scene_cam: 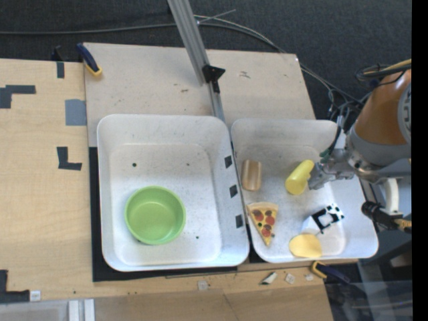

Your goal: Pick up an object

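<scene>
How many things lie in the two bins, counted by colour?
Green: 1, the bowl
Yellow: 2, the cylinder and the flat piece
Tan: 1, the bread piece
Orange with red: 1, the pizza slice
Black and white: 1, the small block
Total: 6

So the arm (pixel 384 122) comes in from the right side of the camera view, and you mostly see the fat orange band with grey housing under it. The wrist angles down and to the left, ending in a grey metal gripper (pixel 319 179) sitting low, pointing left. Honestly can't make out its tips well enough to say anything about them, they're just a small grey blur. A white link of the arm hangs below the wrist on the right.
</scene>
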Motion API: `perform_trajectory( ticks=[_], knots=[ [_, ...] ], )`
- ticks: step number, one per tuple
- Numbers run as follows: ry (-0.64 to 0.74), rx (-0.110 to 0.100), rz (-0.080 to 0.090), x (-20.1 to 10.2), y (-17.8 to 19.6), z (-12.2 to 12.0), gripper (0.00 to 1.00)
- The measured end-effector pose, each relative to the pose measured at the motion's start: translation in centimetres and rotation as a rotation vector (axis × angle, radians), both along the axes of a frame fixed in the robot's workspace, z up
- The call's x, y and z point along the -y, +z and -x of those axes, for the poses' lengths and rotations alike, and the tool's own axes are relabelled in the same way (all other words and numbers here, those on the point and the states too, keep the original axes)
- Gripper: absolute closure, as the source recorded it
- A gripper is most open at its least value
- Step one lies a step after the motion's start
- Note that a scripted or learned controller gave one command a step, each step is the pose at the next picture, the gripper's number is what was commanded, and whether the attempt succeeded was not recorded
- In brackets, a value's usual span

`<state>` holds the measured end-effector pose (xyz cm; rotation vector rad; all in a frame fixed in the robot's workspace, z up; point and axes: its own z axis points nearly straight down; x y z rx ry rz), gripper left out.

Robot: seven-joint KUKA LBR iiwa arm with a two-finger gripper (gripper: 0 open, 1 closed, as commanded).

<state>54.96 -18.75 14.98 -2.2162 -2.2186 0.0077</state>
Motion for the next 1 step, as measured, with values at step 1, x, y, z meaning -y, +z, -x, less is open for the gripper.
perform_trajectory(
  ticks=[1],
  knots=[
    [0.001,-0.003,-0.001,-0.25,-5.55,-0.81,0.00]
  ],
)
